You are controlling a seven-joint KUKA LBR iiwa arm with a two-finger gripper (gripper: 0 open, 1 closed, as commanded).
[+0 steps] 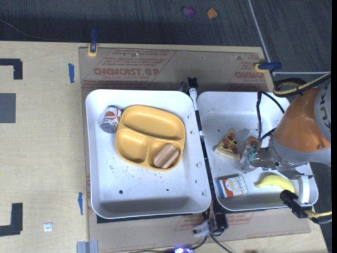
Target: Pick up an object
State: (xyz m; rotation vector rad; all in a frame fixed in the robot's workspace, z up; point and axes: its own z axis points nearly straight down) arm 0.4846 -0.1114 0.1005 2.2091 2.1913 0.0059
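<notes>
I am lowering the gripper (247, 157) into the right bin (231, 104) beside the pizza slice (227, 143), judging this the approach step, and next I am needing to centre over it before closing.

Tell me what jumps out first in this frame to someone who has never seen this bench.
The big yellow three-compartment plastic tray in the left white bin draws the eye first, with a tan hot dog bun in its lower right compartment and a crushed drinks can beside its upper left edge. Next comes the grey arm's orange band over the right white bin, its end effector low between a pizza slice toy and a yellow banana.
</notes>
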